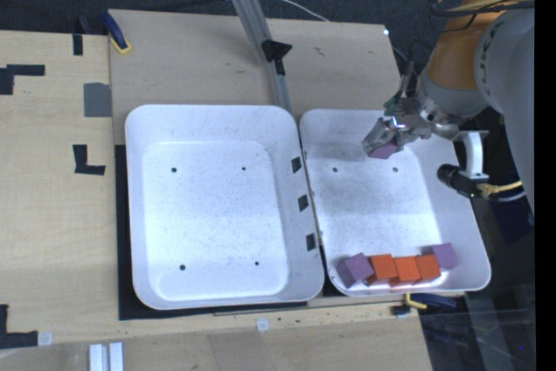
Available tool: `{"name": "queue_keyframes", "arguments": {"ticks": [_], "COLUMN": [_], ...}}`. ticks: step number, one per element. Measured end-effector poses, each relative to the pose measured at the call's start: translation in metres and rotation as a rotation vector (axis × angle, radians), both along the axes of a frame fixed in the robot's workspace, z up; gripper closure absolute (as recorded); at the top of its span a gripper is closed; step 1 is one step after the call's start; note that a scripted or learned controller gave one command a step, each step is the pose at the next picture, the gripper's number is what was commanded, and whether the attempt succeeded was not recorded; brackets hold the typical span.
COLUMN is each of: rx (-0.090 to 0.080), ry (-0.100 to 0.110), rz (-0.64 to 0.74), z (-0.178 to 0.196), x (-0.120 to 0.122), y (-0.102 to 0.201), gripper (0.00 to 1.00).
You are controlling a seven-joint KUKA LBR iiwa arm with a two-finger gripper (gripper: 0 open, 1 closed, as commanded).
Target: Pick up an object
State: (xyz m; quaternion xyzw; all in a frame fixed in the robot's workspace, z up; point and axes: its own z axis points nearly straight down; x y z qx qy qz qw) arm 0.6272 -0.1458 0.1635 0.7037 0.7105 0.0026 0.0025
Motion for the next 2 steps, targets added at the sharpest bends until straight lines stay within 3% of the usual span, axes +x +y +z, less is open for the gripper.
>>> {"name": "queue_keyframes", "arguments": {"ticks": [1, 2], "rx": [0.003, 0.003], "ry": [0.010, 0.010], "rz": [-0.001, 0.001], "z": [0.030, 0.028], "x": [-0.036, -0.036], "y": [0.087, 0.192], "gripper": [1.00, 1.00]}}
